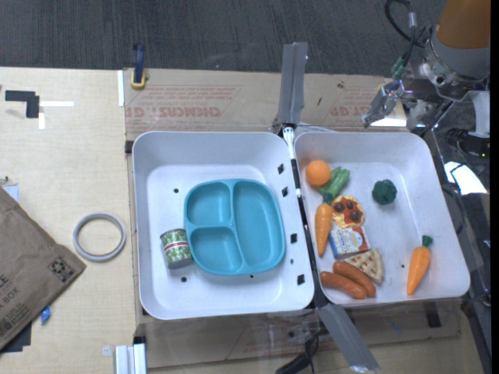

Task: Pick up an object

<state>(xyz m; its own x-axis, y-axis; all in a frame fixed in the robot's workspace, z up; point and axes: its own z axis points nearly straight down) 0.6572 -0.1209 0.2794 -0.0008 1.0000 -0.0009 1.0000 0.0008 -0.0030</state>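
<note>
Nothing picked yet: I had the pincer (pixel 387 104) up by the right white plastic bin's (pixel 437 162) far rim, its state I couldn't tell, carrying nothing visible, with the dark green broccoli-shaped toy (pixel 383 192) lying nearest below it, untouched.

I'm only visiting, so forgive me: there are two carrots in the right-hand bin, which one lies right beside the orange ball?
The carrot on the bin's left side, just below the orange ball. The other carrot lies alone by the right wall.
</note>
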